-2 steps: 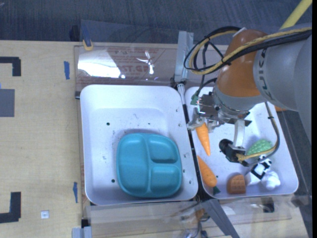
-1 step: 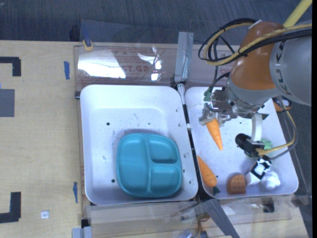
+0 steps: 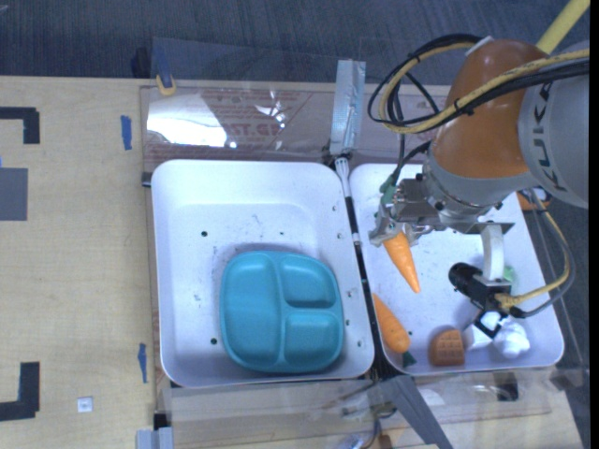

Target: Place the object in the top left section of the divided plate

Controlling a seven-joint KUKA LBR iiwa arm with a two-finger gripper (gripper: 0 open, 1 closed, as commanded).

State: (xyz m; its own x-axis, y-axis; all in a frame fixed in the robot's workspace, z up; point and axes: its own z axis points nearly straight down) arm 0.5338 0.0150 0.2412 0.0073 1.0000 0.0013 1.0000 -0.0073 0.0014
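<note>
Orange-banded grey arm [image 3: 487, 110] sits highest, over the right-hand shallow white bin [image 3: 440, 293]. Below it the end effector [image 3: 397, 234] is narrowed on the thick end of an orange tapered toy carrot [image 3: 405, 264], whose tip points toward the lower right. Looks like a grasp, but I can't tell if the carrot is lifted clear or resting on the bin floor.

Also in that bin:
- second orange carrot [image 3: 389, 323] along the left wall
- brown round waffle-textured piece [image 3: 447, 346] near the front
- small white lump [image 3: 511, 342] at the front right corner

Across the divider, the left-hand white bin [image 3: 187, 213] holds the teal divided plastic plate [image 3: 245, 297], well apart from the gripped carrot and with nothing in its sections. Both bins sit on the pale wooden desk [image 3: 75, 251].

Status: pick seems done or nearly so. Left to do: lift, carry left over the bin walls, lower into the plate's top left section, release. Roughly a third in, by my estimate.
</note>
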